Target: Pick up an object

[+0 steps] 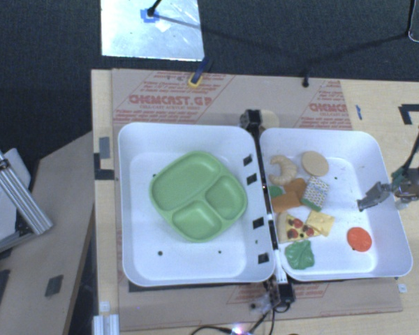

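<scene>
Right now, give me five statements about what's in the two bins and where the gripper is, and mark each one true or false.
1. The green divided plate lies in the left bin. True.
2. The orange disc sits on the green divided plate. False: it lies in the right bin, near its front right corner.
3. The gripper is over the right bin's right side. True.
4. The green leaf piece is in the right bin's far corner. False: it lies at the front, near the divider.
5. The round tan cookie lies on the bench outside the bins. False: it is inside the right bin.
</scene>
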